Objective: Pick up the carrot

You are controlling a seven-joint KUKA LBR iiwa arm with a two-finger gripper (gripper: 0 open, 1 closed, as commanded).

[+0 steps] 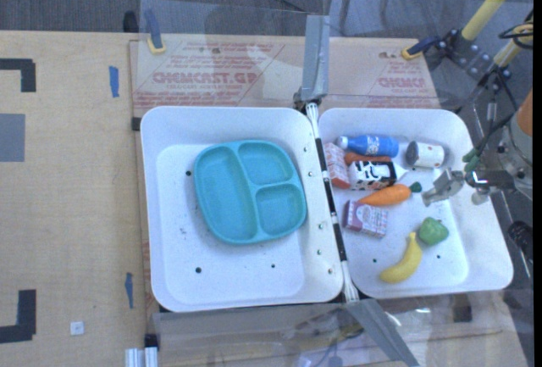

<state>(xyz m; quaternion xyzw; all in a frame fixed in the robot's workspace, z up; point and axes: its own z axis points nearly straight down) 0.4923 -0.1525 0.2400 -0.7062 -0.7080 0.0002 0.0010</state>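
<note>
Reaching from right, hand [442,187] just beside carrot [385,195].

An orange carrot [386,195] with a green tip, a yellow banana [404,262], a green pepper [433,230], a blue bottle [369,145] and a black-and-white patterned carton [373,173] are seen in the white right bin [487,259]; a turquoise plate [249,190] in the white left bin [169,255].

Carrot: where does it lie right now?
The carrot lies mid right bin, just below the black-and-white carton and above the pink carton, left of the gripper.
</note>
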